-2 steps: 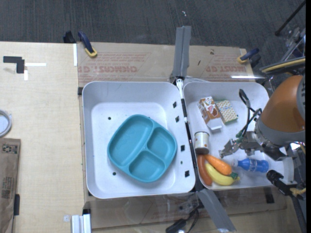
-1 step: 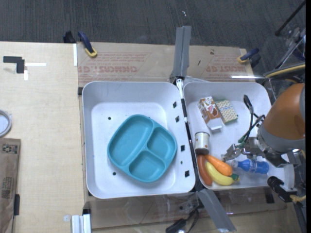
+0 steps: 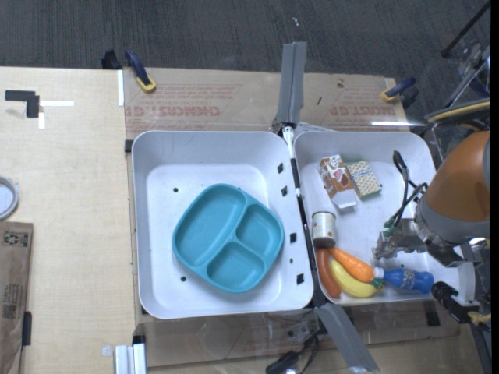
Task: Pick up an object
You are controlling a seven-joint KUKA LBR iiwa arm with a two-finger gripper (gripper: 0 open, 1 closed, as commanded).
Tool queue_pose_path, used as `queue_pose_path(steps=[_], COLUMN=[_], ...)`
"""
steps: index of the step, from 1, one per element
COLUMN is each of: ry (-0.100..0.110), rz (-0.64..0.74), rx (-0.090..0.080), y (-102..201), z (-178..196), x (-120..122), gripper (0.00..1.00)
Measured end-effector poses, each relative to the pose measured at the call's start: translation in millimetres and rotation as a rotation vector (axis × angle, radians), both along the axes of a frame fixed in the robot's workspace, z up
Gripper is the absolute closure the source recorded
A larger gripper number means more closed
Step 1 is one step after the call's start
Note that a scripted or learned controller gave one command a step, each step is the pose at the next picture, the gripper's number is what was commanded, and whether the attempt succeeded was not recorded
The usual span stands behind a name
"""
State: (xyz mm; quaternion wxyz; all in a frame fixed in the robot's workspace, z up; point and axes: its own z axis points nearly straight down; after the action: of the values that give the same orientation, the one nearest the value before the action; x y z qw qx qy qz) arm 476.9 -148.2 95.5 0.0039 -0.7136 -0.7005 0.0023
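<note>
A pale wooden bench (image 3: 62, 170) stands before dark carpet, with brown cardboard (image 3: 234, 100) clamped along its far edge, and the two shallow white bins sit side by side on it. Taking the metal divider (image 3: 292, 84) that runs between the bins as landmark: to its left, the left bin (image 3: 148, 209) holds one blue divided plate (image 3: 228, 238), lying flat and slightly turned, near the bin's middle. To the divider's right, the right bin (image 3: 421, 142) holds the loose objects: a small printed box (image 3: 337, 179) and a greenish packet (image 3: 364, 179) side by side toward the far end, a small tin (image 3: 323, 226) close against the divider, then a carrot (image 3: 351, 263), a banana (image 3: 351, 280) and a reddish piece (image 3: 326, 275) bunched together at the near end, with a blue bottle (image 3: 407, 280) just right of them. The gripper (image 3: 390, 244) hangs over the right bin, just above the bottle and right of the carrot; whether its fingers are spread or closed cannot be told, and nothing is seen between them.
</note>
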Motion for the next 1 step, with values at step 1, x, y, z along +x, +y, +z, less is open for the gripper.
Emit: queue_pose_path(steps=[1], ry=[0.0], rz=[0.0], rx=[0.0], y=[0.0], z=[0.0], x=[0.0], gripper=[0.0])
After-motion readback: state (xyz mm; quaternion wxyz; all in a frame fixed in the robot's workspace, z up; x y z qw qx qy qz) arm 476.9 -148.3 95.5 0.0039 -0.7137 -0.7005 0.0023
